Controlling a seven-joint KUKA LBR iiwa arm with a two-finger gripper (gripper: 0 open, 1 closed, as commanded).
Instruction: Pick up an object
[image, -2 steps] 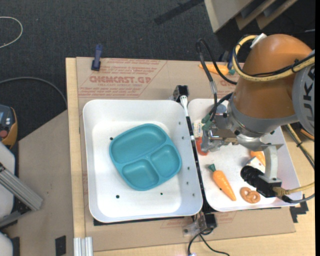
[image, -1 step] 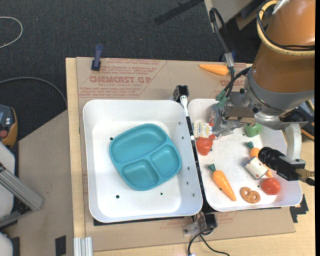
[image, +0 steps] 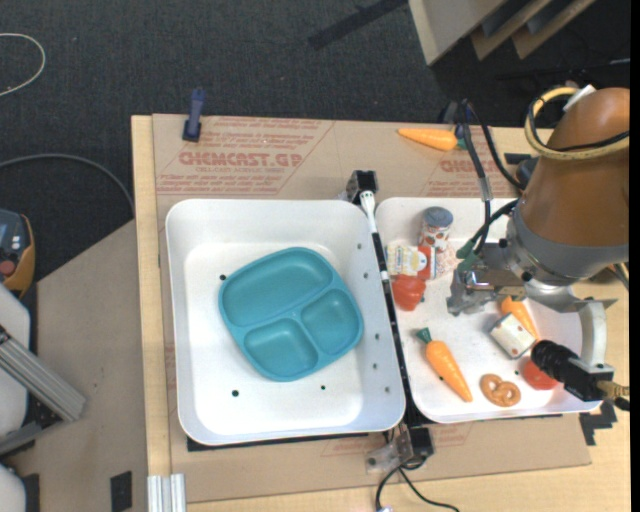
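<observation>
My gripper (image: 470, 293) hangs over the middle of the right bin (image: 452, 412), with the grey and orange arm above it hiding part of the bin. Just left of it lie a red tomato-like piece (image: 408, 292) and a white packet (image: 404, 260). A small bottle with a red label (image: 435, 235) stands behind them. A carrot (image: 447, 367) lies in front of the gripper, and a pretzel (image: 499, 390) sits nearer the front edge. To the gripper's right are a white block (image: 511, 336), an orange piece (image: 520, 312) and a red piece (image: 539, 377). I see nothing held in the gripper.
The left bin (image: 190, 330) holds a teal divided plate (image: 290, 312). Another carrot (image: 428, 138) lies on the cardboard bench behind the right bin. A blue clip (image: 193, 115) sits at the bench's far left corner.
</observation>
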